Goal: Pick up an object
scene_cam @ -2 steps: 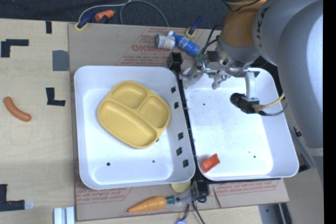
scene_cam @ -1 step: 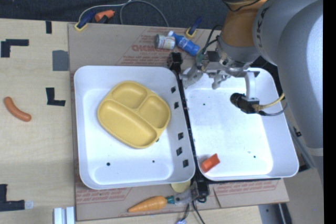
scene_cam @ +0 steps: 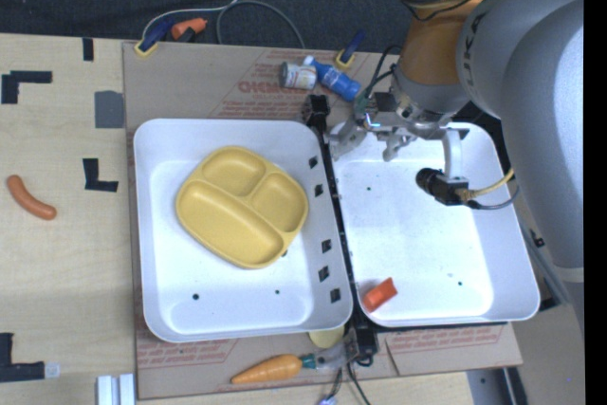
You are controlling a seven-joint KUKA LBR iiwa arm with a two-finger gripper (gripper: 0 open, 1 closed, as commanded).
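A small orange-red block lies in the right bin, near its front left corner. A yellow divided plate rests in the left bin. My gripper hangs over the far left corner of the right bin, close to the divider between the bins. Its two fingers stand apart with nothing between them. It is well away from the orange-red block, which lies towards the front.
A toy carrot lies on the cardboard in front of the bins. A toy sausage sits on the bench at far left. A blue and white bottle lies behind the bins. The large grey arm covers the right side.
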